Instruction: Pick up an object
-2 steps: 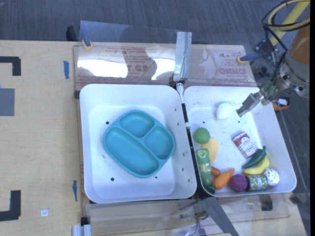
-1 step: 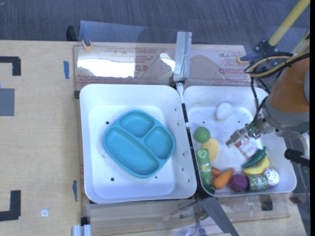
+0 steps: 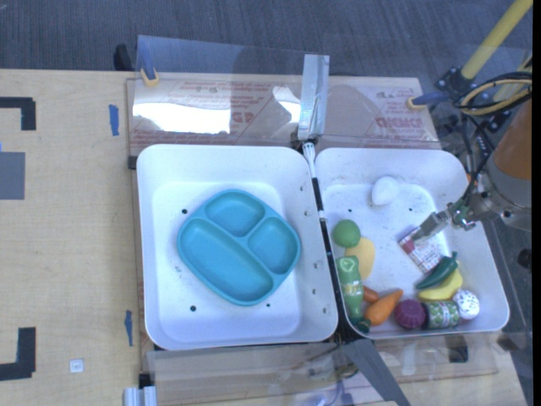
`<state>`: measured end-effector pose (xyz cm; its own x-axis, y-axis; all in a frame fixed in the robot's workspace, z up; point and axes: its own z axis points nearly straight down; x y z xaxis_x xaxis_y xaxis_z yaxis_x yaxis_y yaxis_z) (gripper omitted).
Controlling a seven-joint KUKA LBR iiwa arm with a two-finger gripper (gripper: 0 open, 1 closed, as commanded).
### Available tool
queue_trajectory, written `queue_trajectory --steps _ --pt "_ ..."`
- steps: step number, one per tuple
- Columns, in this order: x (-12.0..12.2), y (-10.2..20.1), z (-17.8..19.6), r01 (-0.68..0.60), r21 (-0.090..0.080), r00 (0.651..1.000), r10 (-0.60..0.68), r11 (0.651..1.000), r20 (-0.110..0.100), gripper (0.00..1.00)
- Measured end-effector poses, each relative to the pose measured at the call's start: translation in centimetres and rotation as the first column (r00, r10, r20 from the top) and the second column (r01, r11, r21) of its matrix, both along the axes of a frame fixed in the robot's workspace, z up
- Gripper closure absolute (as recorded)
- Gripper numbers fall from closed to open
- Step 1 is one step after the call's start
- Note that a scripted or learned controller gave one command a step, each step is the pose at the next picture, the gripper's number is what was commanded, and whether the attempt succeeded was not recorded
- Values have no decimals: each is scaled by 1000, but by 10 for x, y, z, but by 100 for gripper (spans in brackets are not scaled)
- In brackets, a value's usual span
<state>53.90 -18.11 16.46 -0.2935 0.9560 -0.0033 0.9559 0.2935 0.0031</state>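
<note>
My gripper reaches in from the right, low over the right bin. Its tip is right at the upper edge of a small red-and-white packet; whether it touches the packet I cannot tell. A white egg-shaped object lies at the far side of that bin. Along the front edge sit a yellow banana, a dark green pepper, a purple fruit, a small can and a carrot.
A green ball, a yellow piece and a green bottle line the right bin's left wall. The left bin holds a blue divided plate. Cables and a yellow pole stand at the upper right.
</note>
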Motion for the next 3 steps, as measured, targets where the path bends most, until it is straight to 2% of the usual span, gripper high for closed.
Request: queue_trajectory --steps 1,2,3 --pt "-4 -6 -79 67 2 998 -67 998 1 0" --pt "-2 -7 -71 67 1 998 -67 998 4 100" --pt "-2 136 19 164 6 986 -164 986 -2 100"
